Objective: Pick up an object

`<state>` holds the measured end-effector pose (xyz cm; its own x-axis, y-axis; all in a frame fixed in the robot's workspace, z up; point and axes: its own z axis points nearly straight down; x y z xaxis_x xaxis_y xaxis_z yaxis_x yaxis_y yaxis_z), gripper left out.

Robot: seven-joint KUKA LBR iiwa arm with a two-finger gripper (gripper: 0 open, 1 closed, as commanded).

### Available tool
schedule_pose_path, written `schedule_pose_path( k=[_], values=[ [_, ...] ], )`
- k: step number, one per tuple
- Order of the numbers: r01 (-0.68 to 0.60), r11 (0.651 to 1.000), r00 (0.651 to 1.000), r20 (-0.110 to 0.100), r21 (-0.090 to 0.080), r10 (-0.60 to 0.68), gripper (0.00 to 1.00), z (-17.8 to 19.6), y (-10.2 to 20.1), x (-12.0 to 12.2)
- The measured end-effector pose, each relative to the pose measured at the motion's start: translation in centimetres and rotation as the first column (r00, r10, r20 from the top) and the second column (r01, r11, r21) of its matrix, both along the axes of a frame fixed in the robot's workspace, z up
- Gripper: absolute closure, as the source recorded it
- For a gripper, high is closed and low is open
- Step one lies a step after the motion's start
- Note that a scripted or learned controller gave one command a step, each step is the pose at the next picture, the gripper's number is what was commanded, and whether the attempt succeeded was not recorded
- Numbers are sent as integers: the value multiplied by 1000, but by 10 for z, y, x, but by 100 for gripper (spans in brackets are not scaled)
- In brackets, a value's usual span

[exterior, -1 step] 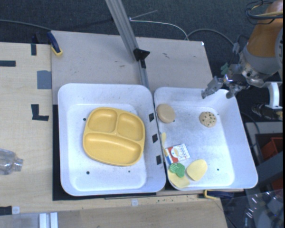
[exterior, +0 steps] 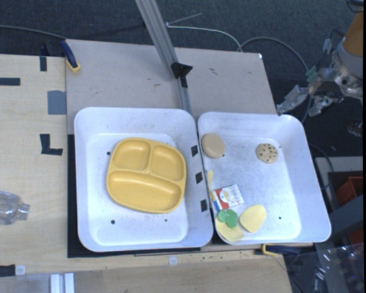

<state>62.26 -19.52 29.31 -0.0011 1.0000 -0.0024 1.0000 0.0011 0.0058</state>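
Observation:
The right bin holds several small items. A tan round piece lies at its upper left and a speckled cookie at its upper middle. Along the lower left edge lie a small printed packet, a green toy and a pale yellow piece. My gripper hangs outside the bin, off its upper right corner and above the dark floor, apart from every item. The cookie is the closest item to it.
The left bin holds a yellow divided plate. A slanted metal post crosses the bench behind the bins. A clear plastic bottle lies at the far left on the wooden surface.

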Motion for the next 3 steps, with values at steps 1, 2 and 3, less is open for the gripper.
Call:
schedule_pose_path(
  k=[1, 2, 3],
  values=[
    [0, 1000, 1000, -15, 3, 1, 0, -120, 12, -4],
    [-3, 1000, 1000, -8, 2, 3, 0, -207, 80, -28],
    [4, 1000, 1000, -7, 1, -4, 0, -203, 57, -100]
  ],
)
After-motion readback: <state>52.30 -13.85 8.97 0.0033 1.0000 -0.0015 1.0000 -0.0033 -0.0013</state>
